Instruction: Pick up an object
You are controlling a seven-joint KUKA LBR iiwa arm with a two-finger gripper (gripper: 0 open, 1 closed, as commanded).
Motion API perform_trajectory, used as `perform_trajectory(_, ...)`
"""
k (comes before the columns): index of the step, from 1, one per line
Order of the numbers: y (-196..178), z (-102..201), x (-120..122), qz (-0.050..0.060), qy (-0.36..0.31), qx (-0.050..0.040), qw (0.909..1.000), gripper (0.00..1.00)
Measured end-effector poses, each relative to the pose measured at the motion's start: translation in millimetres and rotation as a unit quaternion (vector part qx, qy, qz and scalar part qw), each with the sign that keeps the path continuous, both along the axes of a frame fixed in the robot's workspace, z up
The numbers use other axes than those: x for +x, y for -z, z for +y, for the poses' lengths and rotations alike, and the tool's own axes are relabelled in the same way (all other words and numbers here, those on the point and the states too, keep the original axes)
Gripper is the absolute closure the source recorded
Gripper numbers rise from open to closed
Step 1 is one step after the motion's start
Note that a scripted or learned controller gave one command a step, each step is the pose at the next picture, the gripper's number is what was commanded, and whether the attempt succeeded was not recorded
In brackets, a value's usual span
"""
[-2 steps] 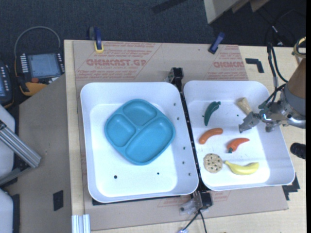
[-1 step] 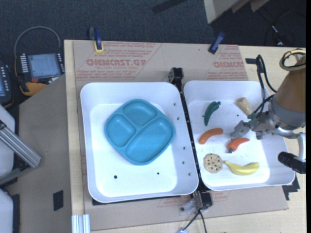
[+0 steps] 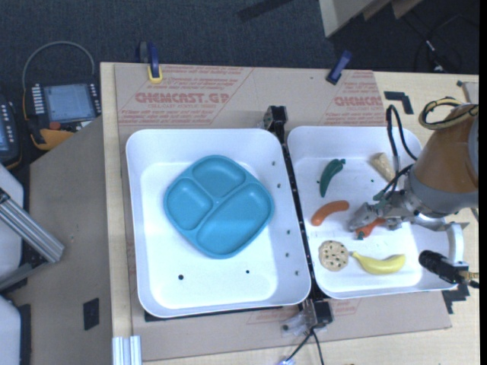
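My gripper hangs low over the middle of the right bin, at the end of the grey and orange arm coming in from the right. A small red-orange piece lies right under its tip, partly hidden by it. An orange sausage lies just left of the gripper. A green pepper is farther back. A cookie and a yellow banana lie near the bin's front wall. A beige piece sits at the back right.
The left bin holds a blue divided plate in its middle. Black clamps sit between the bins at the back and front. A cable loops above the right bin beside the arm.
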State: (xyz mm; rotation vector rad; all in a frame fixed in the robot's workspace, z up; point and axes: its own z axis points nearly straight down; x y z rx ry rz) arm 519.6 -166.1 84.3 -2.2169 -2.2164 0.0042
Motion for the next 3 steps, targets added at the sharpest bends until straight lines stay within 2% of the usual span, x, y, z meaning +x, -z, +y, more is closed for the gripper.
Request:
perform_trajectory(1, -14, -1, 2, -0.004, 0.000, -0.0016, 1.0000, 1.00)
perform_trajectory(3, -121, -8, 6, -0.007, 0.000, -0.0031, 1.0000, 1.00)
